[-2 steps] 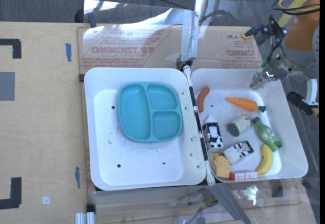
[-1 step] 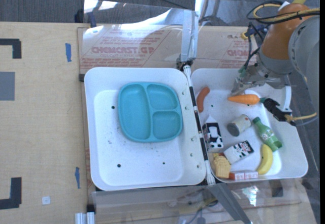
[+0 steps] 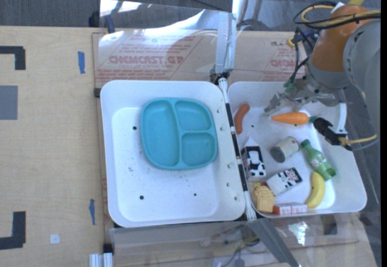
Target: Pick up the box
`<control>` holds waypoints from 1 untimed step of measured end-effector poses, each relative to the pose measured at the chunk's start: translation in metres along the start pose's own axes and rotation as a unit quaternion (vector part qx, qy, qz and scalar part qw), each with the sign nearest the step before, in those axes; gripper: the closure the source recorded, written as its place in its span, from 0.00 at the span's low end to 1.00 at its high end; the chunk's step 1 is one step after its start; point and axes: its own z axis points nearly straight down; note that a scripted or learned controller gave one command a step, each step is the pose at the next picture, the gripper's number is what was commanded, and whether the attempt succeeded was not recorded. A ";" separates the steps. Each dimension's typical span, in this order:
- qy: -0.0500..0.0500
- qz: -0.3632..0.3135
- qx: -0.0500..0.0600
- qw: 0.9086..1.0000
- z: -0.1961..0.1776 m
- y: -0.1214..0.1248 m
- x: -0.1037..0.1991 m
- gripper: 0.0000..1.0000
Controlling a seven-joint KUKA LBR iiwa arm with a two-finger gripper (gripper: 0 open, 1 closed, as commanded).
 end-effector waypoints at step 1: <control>-0.001 -0.062 0.000 0.998 -0.205 -0.066 -0.023 0.00</control>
